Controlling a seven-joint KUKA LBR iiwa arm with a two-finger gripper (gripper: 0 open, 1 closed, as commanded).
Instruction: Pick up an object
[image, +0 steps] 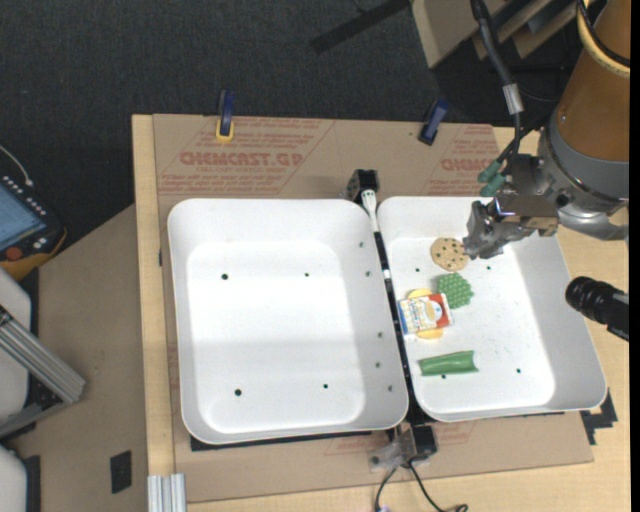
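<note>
The right bin holds several small objects. A round tan cookie lies near its back left. In front of that sits a green bumpy piece, then a small packet with a red, yellow and blue label. A green flat bar lies nearest the front. My gripper hangs low over the right bin, just right of the cookie and close to it. Nothing shows between its fingers.
The left bin sits beside the right one, with a black clamp at the back of the seam between them. A black cylinder juts in over the right bin's right rim. Blue clips hold the cardboard base.
</note>
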